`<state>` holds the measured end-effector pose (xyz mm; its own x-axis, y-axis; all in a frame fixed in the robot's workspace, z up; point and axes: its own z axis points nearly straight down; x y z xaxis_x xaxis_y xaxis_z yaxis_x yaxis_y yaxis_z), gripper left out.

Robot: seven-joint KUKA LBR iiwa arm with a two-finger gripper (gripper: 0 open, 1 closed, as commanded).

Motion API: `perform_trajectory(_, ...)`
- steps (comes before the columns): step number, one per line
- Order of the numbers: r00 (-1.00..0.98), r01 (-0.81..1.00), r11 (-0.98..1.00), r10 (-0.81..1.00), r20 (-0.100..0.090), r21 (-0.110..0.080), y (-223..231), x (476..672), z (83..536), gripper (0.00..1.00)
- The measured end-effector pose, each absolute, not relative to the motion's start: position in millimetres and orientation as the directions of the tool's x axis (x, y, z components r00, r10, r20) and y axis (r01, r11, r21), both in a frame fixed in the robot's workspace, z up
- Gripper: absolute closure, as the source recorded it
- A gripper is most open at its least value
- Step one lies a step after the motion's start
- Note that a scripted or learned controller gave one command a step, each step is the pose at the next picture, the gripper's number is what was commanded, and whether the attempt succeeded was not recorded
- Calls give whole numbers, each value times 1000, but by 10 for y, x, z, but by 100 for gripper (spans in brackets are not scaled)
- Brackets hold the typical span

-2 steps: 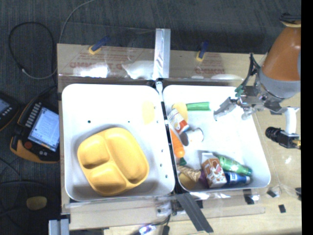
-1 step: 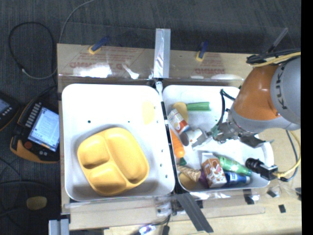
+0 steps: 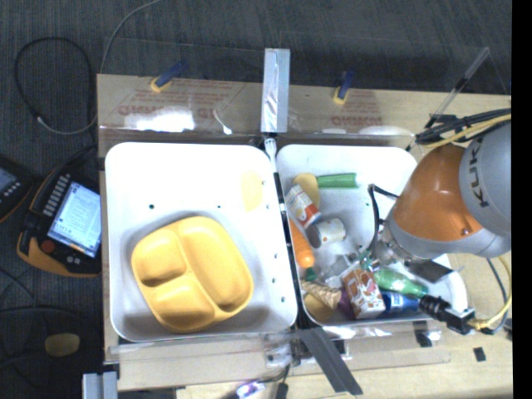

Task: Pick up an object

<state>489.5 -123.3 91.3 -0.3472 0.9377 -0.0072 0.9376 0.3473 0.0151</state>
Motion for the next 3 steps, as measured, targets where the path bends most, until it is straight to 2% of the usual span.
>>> perform_trajectory(1, -348, 937, 348, 938, -5, 18, -1217, 4912, 1014, 100)
perform_trajectory(2, -440, 898, 440, 898, 0, 0, -1325, 5093, 1983, 100)
perform_trajectory(3, -219, 976, 219, 976, -1, -2, -848, 5968, 2454, 100)
